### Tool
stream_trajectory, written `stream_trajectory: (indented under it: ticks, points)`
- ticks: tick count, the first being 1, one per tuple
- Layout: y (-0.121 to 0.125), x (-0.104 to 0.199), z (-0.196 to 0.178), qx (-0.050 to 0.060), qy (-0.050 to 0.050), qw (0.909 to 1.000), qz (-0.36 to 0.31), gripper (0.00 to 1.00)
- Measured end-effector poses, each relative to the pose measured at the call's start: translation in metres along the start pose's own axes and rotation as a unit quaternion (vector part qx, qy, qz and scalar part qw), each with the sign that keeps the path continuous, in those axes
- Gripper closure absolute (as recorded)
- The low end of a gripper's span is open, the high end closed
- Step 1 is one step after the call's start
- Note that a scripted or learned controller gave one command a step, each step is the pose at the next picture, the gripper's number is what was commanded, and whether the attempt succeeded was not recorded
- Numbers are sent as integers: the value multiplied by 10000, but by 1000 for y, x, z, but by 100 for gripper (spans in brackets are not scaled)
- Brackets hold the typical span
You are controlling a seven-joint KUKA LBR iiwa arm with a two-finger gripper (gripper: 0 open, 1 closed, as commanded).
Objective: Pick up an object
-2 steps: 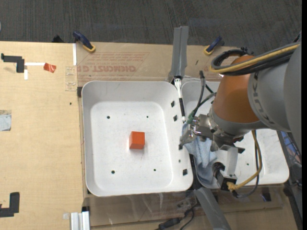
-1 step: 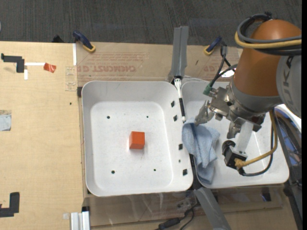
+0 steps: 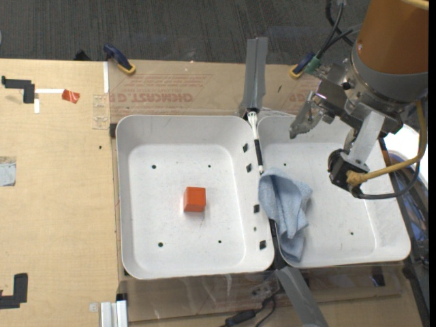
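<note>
An orange-red cube (image 3: 195,199) sits near the middle of the left bin (image 3: 136,182). A crumpled blue-grey cloth (image 3: 286,208) lies at the left side of the right bin (image 3: 381,240), its edge up against the divider between the bins. My gripper (image 3: 304,123) hangs over the back left corner of the right bin, above and behind the cloth and apart from it. Its fingers look open with nothing between them. The cube is far to its left.
A grey post (image 3: 255,73) rises at the back between the bins. Black cables and a yellow-tipped hose (image 3: 354,179) hang from the wrist over the right bin. Clamps (image 3: 119,58) hold the cardboard backing. A wooden bench top lies to the left.
</note>
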State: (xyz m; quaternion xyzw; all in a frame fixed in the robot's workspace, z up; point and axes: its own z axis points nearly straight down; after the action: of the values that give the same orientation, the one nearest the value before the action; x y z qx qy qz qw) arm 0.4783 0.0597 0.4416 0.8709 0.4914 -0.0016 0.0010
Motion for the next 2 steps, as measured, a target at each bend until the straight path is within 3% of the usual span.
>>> stream_trajectory:
  ticks: [1, 2]
  points:
    - [0, -1, 30, 11, -13, 9955, 948, 0]
    - [29, -48, 1, 9, -5, 9883, 1524, 0]
